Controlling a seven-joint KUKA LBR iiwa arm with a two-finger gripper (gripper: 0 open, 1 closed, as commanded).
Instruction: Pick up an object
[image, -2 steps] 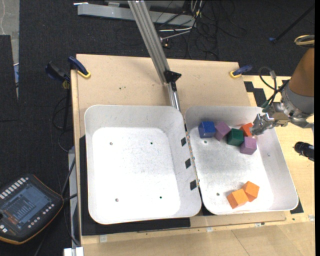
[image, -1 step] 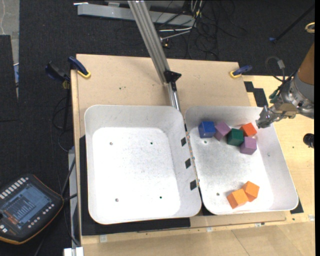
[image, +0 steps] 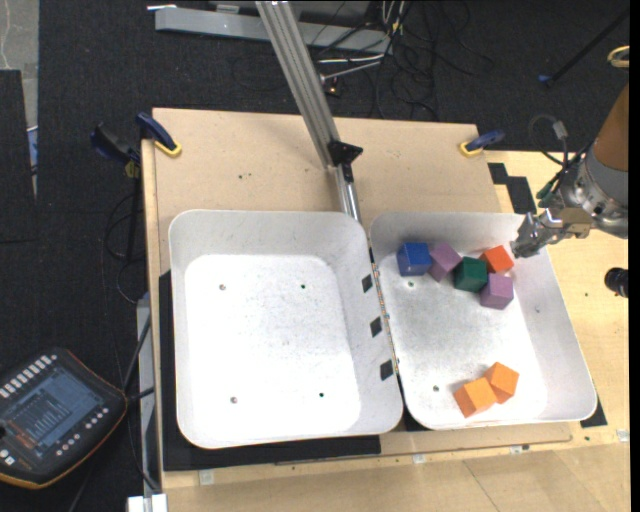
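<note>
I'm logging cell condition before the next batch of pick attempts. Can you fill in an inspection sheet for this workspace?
Surface: wooden bench bearing a left bin and a right bin, side by side.
Job's things: all in the right bin. Blue block, purple block, green block, orange block and a second purple block clustered near its far end; two orange blocks near its front edge.
Clutter: nothing seen on the bench outside the bins.
Grippers: claw over the right bin's far right corner, close to the cluster; nothing seen held.
Cables: loose cables on the floor behind the bench.
Surroundings: teach pendant on the floor at left; clamps at the bench's far corners.
</note>
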